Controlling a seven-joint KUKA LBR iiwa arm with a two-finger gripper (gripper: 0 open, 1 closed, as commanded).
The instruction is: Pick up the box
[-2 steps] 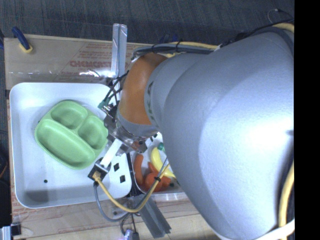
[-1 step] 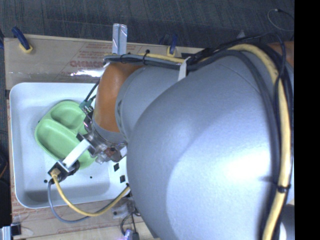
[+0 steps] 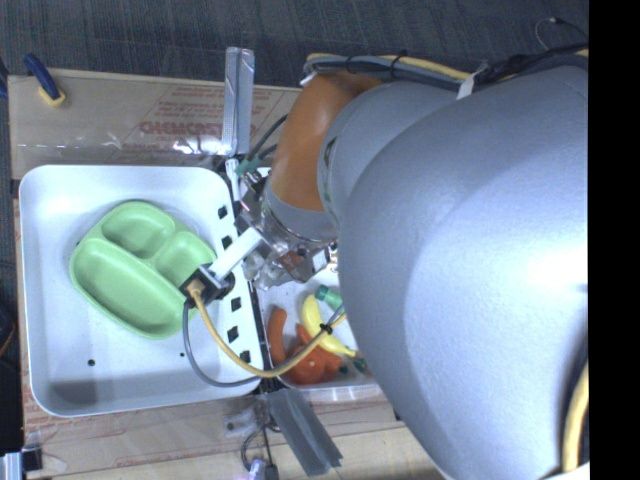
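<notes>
From my seat the arm (image 3: 470, 258) takes up most of the right side of the camera view, its grey body spread over nearly all of the right bin (image 3: 325, 392), with the orange band (image 3: 303, 143) showing just above the wrist. The gripper (image 3: 270, 266) sits low over the seam where the two bins meet, near the inner edge of the right bin, and it is so tucked under the wrist and tangled with hardware that I cannot tell whether it is apart, together or clamped on anything. A white bar with a black tip (image 3: 208, 280) juts from that area toward the left, its end over the right rim of the green divided plate (image 3: 140, 268). A yellow cable (image 3: 222, 353) runs from that tip, loops down across the bin edges and curves back toward the right bin. The green plate lies flat in the left bin (image 3: 45, 298), in its upper middle part. In the strip of right bin that I can see below the gripper there are an orange-red item (image 3: 298, 363), a yellow curved item (image 3: 316, 316) and a small green piece (image 3: 328, 295), all crowded together. Where the box lies I cannot tell; the arm covers much of that bin. A blue clip (image 3: 44, 78) rests on the bench at the upper left corner.
</notes>
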